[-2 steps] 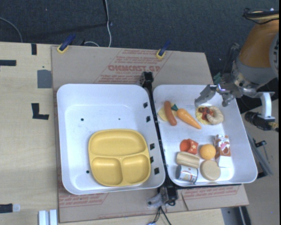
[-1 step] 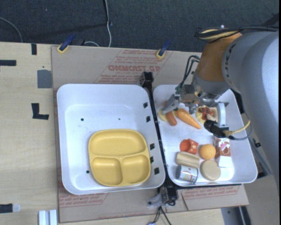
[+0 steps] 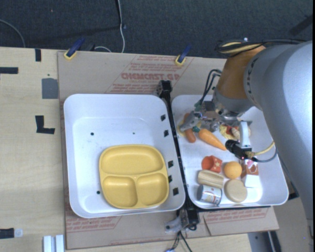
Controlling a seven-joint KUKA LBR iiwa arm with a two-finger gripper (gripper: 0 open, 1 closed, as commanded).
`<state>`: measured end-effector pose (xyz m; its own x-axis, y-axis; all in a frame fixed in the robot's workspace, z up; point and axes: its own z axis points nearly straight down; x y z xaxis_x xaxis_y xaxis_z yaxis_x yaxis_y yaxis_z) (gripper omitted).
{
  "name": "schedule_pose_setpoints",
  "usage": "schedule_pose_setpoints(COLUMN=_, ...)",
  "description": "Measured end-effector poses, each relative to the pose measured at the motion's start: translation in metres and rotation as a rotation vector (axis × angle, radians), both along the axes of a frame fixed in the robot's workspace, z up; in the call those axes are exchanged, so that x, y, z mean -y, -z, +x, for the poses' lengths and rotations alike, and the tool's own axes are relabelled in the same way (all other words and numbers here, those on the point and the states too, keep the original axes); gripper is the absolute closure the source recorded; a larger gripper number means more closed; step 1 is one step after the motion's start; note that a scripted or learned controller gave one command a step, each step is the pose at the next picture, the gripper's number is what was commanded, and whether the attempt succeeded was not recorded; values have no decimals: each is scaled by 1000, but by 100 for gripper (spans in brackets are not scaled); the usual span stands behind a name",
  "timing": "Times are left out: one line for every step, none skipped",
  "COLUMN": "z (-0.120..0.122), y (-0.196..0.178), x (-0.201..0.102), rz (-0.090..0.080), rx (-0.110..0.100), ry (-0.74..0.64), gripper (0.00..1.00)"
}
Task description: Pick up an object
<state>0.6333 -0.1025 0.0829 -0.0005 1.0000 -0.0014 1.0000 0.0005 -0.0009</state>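
Two shallow white bins sit side by side on a sheet of brown cardboard (image 3: 142,75) laid over the pale wooden worktop (image 3: 21,140). The left bin (image 3: 79,114) holds one thing: a smooth yellow plastic plate (image 3: 134,175) with rounded corners, split into three compartments, one long and two smaller.

The right bin (image 3: 273,188) is crowded with small toy food. I count one tapered orange carrot (image 3: 212,138), one small reddish piece (image 3: 190,136) just beside its thick end, one red-orange lump (image 3: 212,164), one round orange ball (image 3: 232,170), one tan cylinder (image 3: 210,179) lying on its side, one short tin can (image 3: 210,195) with a paper label, one flat cream disc (image 3: 235,190), and a small red and white piece (image 3: 251,168) near the right wall. All look like hard, matte plastic.

The grey arm with its orange band (image 3: 236,75) leans in from the right. Its gripper (image 3: 207,118) is down at the far end of the right bin, just above the carrot, among a tangle of parts. From here I cannot tell how it is set, or whether anything is caught in it.

Two clips, yellow and blue, pin the cardboard's far edge.
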Motion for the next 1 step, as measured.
schedule_pose_setpoints(z=2, y=-14, x=-2, rz=4, rx=5, ry=-3, gripper=100)
